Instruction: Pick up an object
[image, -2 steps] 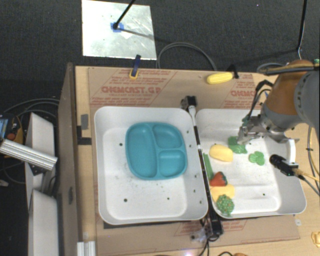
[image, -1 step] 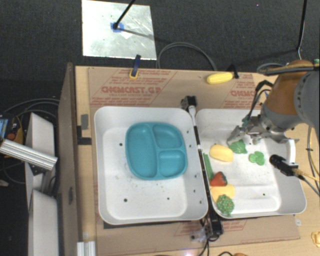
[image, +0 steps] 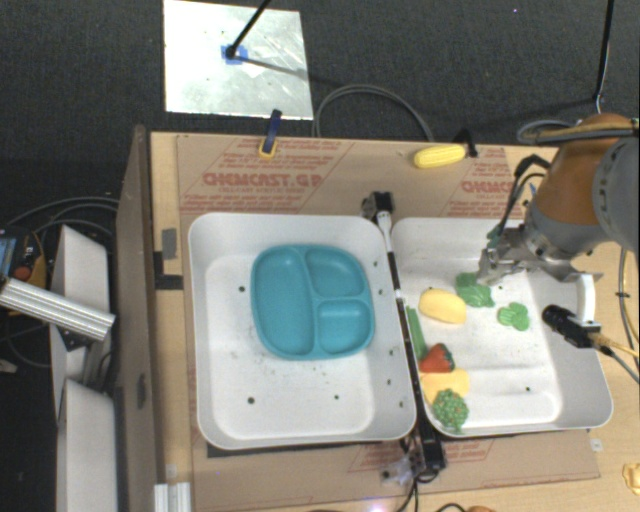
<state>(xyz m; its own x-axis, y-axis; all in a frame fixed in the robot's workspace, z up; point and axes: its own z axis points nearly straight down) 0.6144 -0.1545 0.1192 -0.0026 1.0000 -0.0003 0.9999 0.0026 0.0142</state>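
Pincer (image: 487, 275) sits low over the green toy (image: 474, 292), at 12 o'clock in the right bin (image: 580, 405); I cannot tell its opening, so probably nothing lifted yet.

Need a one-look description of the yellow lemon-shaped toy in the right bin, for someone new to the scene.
Start at the right white bin, the one without the teal divided plate. Near its left-centre lies a smooth yellow oval toy, just lower-left of the gripper and a light green leafy piece. It is the plain rounded yellow item; the other yellow piece sits lower, beside a red one.
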